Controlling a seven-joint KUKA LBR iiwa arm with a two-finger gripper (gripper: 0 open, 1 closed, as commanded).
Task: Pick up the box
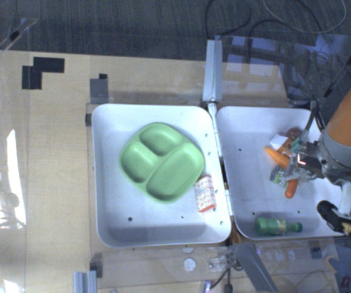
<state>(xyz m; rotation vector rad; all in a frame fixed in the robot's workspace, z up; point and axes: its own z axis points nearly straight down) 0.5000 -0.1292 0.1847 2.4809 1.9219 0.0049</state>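
Glossy green bottle lies below claw; small box beside compartmented plate.

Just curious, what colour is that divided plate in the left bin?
Light green all over, plain; the camera view shows the divided plate clearly.

Left white bin: green three-compartment plastic plate centre, small red-and-white box just right of it. Right white bin: green bottle at near edge, orange carrot-shaped pieces behind it.

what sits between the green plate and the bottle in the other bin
In the camera view, a small red-and-white box lies beside the green plate, then the bins' shared rim, then bare white floor up to the green bottle.
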